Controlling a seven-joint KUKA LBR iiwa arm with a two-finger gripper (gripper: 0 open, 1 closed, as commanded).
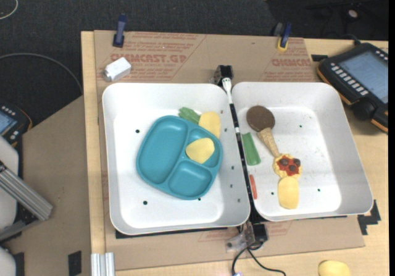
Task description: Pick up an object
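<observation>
The left bin (123,194) holds a teal divided plate (168,156) with a pale yellow piece (200,150) in one of its compartments. A yellow item (210,123) and a green item (189,114) lie at the plate's far edge. In the right bin (333,145) lie a brown spoon with a tan handle (261,123), a green stick (250,148), a small pizza slice toy (287,165), a yellow oblong piece (287,193) and a thin orange stick (253,186).
A black handheld pendant (361,80) lies at the right beyond the bin. Blue and yellow clamps (119,29) hold the cardboard's far edge, with a small white block (116,69) near them. A yellow object (333,268) sits at the bottom right.
</observation>
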